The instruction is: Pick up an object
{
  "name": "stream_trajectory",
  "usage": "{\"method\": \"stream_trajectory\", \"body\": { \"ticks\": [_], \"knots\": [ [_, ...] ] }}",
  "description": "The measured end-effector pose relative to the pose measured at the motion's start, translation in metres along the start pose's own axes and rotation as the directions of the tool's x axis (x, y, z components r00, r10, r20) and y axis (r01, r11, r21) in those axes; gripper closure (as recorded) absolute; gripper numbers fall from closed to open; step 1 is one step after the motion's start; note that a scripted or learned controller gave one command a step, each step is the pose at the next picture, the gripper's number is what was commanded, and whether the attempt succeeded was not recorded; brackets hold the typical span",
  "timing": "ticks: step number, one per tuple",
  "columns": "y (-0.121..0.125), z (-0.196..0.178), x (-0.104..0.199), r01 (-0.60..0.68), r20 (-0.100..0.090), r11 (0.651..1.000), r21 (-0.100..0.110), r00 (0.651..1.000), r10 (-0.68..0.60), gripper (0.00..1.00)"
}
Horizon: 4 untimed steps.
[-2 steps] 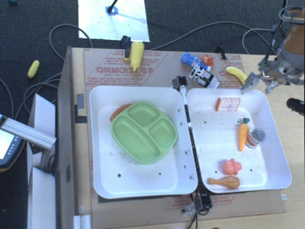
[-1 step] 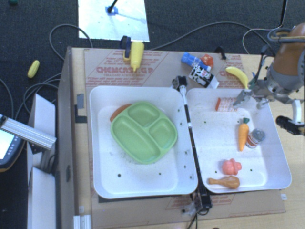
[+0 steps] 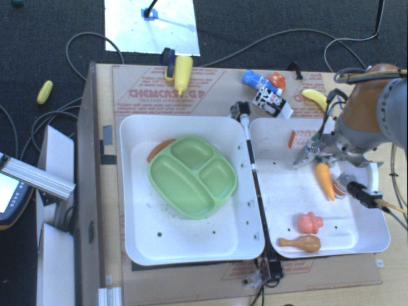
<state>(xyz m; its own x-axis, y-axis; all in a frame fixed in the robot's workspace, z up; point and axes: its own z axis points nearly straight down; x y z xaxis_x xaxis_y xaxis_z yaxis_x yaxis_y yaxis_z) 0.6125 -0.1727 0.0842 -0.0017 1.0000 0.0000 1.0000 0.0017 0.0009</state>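
1. The gripper (image 3: 310, 153) hangs low over the upper part of the right bin (image 3: 280, 190), with the grey arm (image 3: 376, 113) reaching in from the right; its metal tip points down and to the left, and whether it is spread or closed I cannot tell, nor is anything visibly caught in it
2. Just beside the gripper, to its lower right, lies an orange carrot (image 3: 325, 179), lengthwise down the bin and apparently flat on the floor, not lifted
3. Next to the carrot's lower end sits a small round reddish thing (image 3: 344, 187), partly hidden by the arm's fittings, so I cannot say what it is
4. Further down the same bin are a pink toy (image 3: 310, 222) and, just below it, a tan drumstick (image 3: 301, 242) near the front wall
5. The left bin (image 3: 140, 234) holds a green divided plate (image 3: 192, 176) with an orange scrap peeking from under its upper left edge
6. Outside the bins, on the board behind them, are a yellow bottle (image 3: 182, 72), a banana (image 3: 313, 97) and a blue-and-white package (image 3: 268, 94)
7. Judged from this, the step in hand is the approach: the gripper is down in the bin but has nothing secured
8. The carrot looks the nearest target; the next move would call for shifting a little toward it, straddling its narrow width, closing, then lifting straight up
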Motion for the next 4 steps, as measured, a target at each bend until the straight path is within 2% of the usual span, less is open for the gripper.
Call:
{"method": "stream_trajectory", "body": {
  "ticks": [1,2,3,4],
  "knots": [
    [0.001,-0.011,-0.001,0.001,0.001,1.000,-0.004,1.000,-0.001,1.00],
    [-0.005,-0.176,0.057,0.003,0.001,1.000,-0.006,1.000,-0.003,1.00],
    [0.024,-0.104,0.112,0.002,-0.001,1.000,0.001,1.000,-0.002,1.00],
    [-0.011,-0.129,0.115,-0.001,0.000,1.000,0.000,1.000,0.001,1.00]
  ]
}}
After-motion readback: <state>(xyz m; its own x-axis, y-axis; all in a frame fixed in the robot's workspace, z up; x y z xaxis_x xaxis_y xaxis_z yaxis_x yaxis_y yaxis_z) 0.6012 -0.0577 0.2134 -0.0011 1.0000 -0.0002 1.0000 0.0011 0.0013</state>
